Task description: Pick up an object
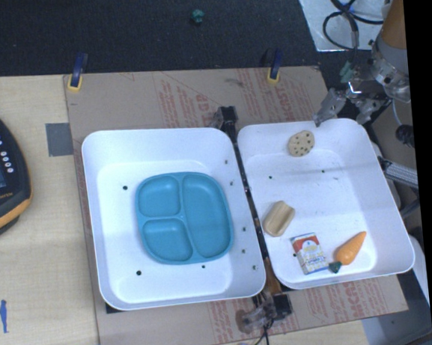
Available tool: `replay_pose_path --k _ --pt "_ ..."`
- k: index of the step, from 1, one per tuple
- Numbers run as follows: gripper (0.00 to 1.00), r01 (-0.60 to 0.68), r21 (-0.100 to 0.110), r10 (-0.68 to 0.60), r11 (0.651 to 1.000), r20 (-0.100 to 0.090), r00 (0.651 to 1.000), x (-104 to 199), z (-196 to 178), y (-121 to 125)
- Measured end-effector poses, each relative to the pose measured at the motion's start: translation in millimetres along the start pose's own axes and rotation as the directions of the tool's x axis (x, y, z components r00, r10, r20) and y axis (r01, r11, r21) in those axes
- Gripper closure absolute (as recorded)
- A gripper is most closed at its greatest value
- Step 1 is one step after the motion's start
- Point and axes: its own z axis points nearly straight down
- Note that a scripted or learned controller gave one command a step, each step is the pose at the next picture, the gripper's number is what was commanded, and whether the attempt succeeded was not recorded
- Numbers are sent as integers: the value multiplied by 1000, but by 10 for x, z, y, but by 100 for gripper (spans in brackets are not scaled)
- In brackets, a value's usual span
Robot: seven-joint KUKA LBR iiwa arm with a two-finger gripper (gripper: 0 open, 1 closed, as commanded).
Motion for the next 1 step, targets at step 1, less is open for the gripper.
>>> replay_pose_path --k 1 --pt "0 2 6 -2 1000 1 1000 541 1721 -400"
